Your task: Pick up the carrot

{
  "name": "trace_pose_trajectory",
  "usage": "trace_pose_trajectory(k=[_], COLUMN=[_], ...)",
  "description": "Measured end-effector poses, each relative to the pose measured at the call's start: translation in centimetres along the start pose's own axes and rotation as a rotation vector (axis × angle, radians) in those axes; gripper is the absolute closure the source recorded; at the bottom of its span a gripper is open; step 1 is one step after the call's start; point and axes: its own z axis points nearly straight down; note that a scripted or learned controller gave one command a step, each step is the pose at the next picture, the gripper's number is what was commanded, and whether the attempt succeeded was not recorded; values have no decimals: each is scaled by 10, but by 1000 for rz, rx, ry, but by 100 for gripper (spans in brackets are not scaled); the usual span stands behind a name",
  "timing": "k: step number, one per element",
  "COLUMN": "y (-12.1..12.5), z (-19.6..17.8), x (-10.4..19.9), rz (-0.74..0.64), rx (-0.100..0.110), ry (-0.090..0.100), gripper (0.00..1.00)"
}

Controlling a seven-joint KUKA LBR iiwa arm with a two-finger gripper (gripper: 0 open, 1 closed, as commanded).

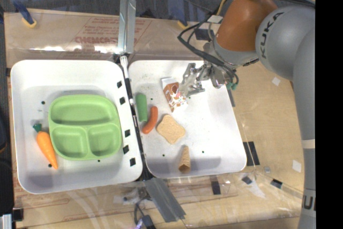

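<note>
Gripper (188, 85): over right bin (225, 115), pinching a pizza slice (173, 95), not the target.
Carrot (46, 147): left bin (21, 115), beside the green plate (84, 126).
Risk: wrong item stays held; a hurried release could scatter neighbours.
Count: one carrot, one cucumber (141, 106), one sausage (150, 119), one toast (170, 129), one cone (184, 159).

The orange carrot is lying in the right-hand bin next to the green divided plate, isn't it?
Not quite. The camera view shows the orange carrot in the left white bin, not the right one. It does lie next to the green divided plate.
</note>
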Motion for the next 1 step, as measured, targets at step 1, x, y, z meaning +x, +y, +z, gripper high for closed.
trace_pose_trajectory(k=[1], y=[42], z=[40], x=[-18], rz=[-239], rx=[4], ry=[-10], gripper=[100])
